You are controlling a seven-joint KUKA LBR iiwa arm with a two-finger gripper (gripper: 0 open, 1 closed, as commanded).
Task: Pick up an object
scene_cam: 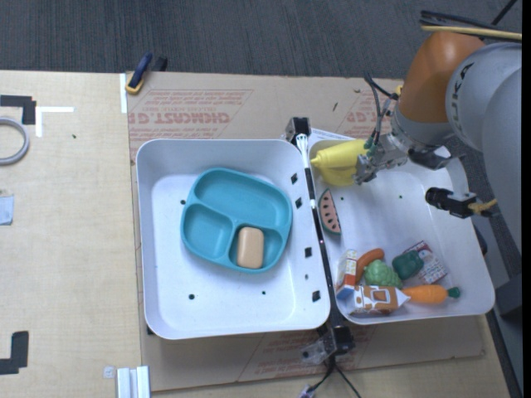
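A yellow banana toy sits at the far left corner of the right bin, its left end over the rim between the bins. My gripper is at the banana's right end, and its dark fingers look closed over that end. The grey arm with its orange band comes in from the upper right.
A watermelon slice lies by the right bin's left wall. At its near end are a carrot, a small carton, green vegetable toys and a red piece. The left bin holds a teal divided plate with a tan block.
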